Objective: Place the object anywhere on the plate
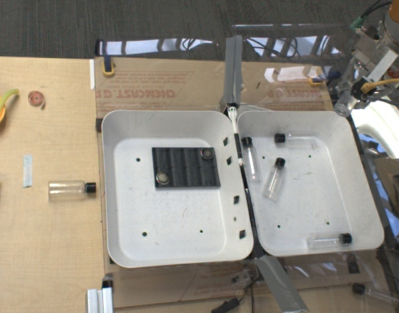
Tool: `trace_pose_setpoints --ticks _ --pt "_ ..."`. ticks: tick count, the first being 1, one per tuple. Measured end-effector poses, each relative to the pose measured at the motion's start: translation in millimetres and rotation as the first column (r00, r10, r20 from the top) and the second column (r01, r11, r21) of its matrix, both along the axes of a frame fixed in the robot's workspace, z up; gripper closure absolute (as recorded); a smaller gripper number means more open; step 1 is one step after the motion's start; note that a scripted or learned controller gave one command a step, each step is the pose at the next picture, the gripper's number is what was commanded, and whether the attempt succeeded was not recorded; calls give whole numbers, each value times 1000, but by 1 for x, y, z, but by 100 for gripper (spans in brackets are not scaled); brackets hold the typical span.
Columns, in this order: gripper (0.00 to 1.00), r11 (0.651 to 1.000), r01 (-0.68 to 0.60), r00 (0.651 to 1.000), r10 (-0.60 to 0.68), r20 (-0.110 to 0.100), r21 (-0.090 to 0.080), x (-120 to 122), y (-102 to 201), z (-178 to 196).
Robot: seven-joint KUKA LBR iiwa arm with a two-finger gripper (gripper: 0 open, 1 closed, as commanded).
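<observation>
The tool (356,90) sits past the right bin's (356,175) far right corner; I cannot tell its state. Four vials lie in that bin: one (250,160) along the left wall, one (330,240) near the front edge. The plate (186,167) lies in the left bin (121,194), with free floor around.

The robot arm (375,51) is showing pale grey, boxy wrist parts at the top right corner — a yellow cable (381,81) and a green-tipped one (360,23) are running across them, and a smooth white rounded cover (381,124) is sitting just below.
</observation>
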State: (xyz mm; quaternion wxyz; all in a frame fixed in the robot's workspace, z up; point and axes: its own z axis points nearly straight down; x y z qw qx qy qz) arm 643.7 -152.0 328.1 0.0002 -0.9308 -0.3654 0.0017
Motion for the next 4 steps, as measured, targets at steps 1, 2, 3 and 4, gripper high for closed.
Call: trace_pose_setpoints --ticks 1,2,3,4 --pt "100 999 36 999 -36 -3 1 -93 27 -92" --pt "100 981 192 981 -192 0 -1 -16 13 0" --pt "100 966 258 966 -258 -3 -1 -52 104 -83" --pt "100 996 93 996 -93 0 -1 -34 -8 23"
